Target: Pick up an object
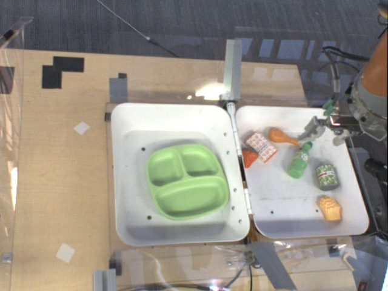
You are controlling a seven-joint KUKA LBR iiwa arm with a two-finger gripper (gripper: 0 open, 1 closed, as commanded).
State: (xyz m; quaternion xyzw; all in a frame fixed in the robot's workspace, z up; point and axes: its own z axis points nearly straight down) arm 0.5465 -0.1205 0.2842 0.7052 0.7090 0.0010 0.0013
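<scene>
Just below pincer (316, 131): green bottle (299, 162), tilted, near fingertips.

The worktop (60, 180) is light wood with black squares (60, 70) at ten o'clock. Dark grey carpet floor (182, 8) lies at twelve o'clock, crossed by a thin cable (115, 14). A bright light reflection (209, 91) shines near the centre.

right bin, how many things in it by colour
green: 2, bottle and can
orange: 2, drumstick-shaped piece and wedge
yellow: 1, ridged piece
red-and-white: 1, packet
total: 6
</scene>
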